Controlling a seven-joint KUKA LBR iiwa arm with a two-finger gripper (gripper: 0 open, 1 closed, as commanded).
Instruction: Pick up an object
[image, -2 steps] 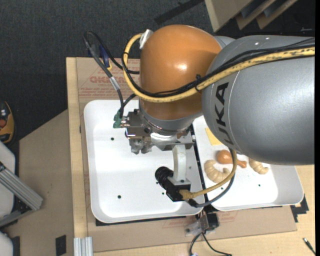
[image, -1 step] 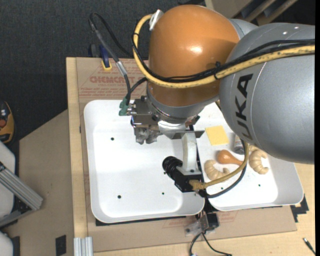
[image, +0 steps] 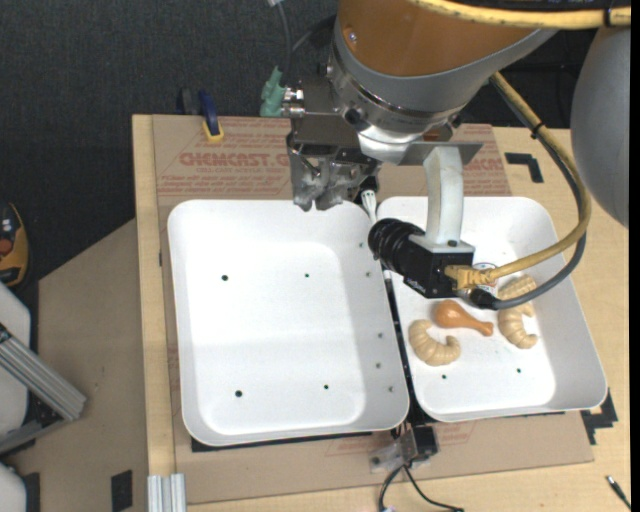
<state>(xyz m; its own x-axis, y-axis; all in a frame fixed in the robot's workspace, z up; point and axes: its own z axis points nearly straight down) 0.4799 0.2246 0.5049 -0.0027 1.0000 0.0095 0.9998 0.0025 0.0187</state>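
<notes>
Hovering over left bin's far rim, gripper (jaw state unclear); croissants, orange drumstick in right bin.

Red print reading "CHEMCAST" runs along the cardboard sheet beneath the bins, at its far edge (the arm covers whatever follows the word); smaller red lines sit below it, too blurred to read.
</notes>
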